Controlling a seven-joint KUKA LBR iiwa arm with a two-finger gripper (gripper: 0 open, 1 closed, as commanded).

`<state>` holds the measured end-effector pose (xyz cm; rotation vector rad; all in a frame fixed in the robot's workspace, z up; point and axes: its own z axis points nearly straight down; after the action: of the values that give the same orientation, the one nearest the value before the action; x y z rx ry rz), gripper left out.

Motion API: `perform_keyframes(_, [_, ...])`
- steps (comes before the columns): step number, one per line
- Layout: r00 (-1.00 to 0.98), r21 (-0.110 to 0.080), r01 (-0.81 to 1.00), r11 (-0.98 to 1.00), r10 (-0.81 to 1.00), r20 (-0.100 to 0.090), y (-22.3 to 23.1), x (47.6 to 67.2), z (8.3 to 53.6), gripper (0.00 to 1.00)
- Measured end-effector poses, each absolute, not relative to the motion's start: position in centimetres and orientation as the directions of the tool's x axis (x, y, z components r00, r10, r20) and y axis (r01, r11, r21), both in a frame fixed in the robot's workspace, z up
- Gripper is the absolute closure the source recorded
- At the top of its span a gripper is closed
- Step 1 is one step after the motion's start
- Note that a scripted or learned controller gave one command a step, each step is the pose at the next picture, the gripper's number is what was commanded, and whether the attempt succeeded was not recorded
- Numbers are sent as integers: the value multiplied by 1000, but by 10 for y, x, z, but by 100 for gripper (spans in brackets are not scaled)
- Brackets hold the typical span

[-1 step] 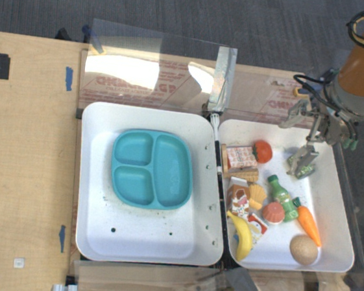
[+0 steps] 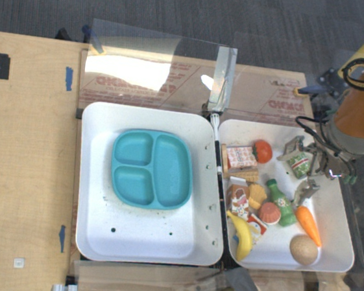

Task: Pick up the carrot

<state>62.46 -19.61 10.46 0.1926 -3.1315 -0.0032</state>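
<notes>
- Carrot: plain orange, tapered, no visible markings. It lies slantwise in the right bin, near the bin's right wall, thicker end up toward the gripper.
- A tan round item sits just below the carrot's narrow tip; a green bottle lies just left of it.
- Gripper hangs just above the carrot's upper end; whether its jaws are wide or narrow, cannot tell. Nothing visibly between them.
- Boxes bear print too small to read.
- Left bin holds a teal divided plate.
</notes>
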Motion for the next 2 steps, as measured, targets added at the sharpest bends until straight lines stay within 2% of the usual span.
perform_keyframes(1, [-999,0,-53,999,-53,-4,-224,580,86,0])
perform_keyframes(2, [-996,-1,85,996,85,-8,-224,497,86,0])
